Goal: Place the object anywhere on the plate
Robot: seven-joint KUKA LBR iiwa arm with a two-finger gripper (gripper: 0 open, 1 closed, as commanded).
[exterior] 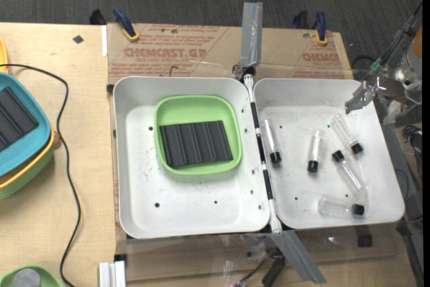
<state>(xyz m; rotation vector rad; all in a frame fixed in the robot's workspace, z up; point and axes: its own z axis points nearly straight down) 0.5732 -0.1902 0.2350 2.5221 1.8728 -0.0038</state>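
Note:
A square green plate (198,111) with a dark ribbed mat on it (195,143) rests in the left white bin (134,205). Several clear tubes with black caps lie scattered in the right bin (295,212), among them one beside the divider (271,141), one in the middle (313,151) and one near the front edge (339,207). My gripper (358,99) hangs over the right bin's back right corner, above and to the right of the nearest tube (347,132), and nothing can be seen in it.
Cardboard (168,50) is clamped behind the bins. A grey strip (251,37) stands at the divider's far end. A teal tray stack (23,131) and a black cable (67,165) lie on the wooden bench to the left.

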